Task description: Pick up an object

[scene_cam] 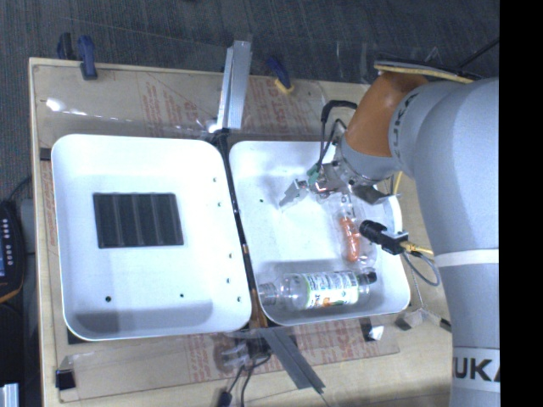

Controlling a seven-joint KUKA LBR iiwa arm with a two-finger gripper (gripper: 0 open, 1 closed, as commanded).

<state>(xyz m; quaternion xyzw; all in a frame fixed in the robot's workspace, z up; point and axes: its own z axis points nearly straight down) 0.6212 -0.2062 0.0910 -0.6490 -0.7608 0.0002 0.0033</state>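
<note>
In right bin (280, 236), gripper (293, 192) hovering over bare floor, grip state impossible to tell. Bottle (316, 291) lying on side along near wall, orange tube (349, 237) just beside. Bottle looking light, stiff, slick and prone to rolling; pinching across labelled middle seeming safest.

In the left bin (136, 287): open floor on every side of a flat dark ribbed slab (137, 220) lying left of centre, with a broad bare stretch near and right of it. Between the bins, rims meeting along a black seam (238, 227). In the right bin (271, 240): bare floor down the left half, from the far wall to the clear bottle (318, 291), lying on its side along the near wall and closing off that edge. Close to the right wall, an orange thing (349, 237), just beyond the bottle's right end. Over the far right part, the arm (441, 168) and gripper (295, 192), blocking entry from that side.
</note>
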